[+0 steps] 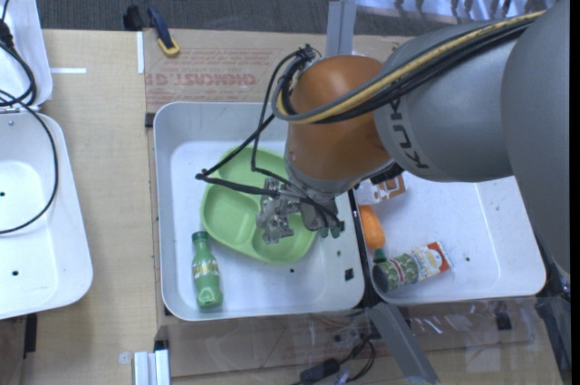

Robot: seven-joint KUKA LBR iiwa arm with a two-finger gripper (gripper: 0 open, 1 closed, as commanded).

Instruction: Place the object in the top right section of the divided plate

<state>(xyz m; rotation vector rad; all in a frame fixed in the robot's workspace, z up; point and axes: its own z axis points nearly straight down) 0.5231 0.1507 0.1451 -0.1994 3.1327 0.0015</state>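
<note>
A light green divided plate (228,213) lies tilted in the left bin (177,193). The arm's orange wrist band covers the plate's upper right part. My gripper (275,225) hangs just below the wrist, over the plate's right side. No object shows between its fingers, and their state is hidden by cables and shadow. A green bottle (207,270) lies in the left bin, in front of and left of the plate.
The right bin (471,229) holds an orange object (371,226), a green-capped bottle with a red label (412,266) and a small white and orange packet (388,187). Black cables trail from the wrist across the plate.
</note>
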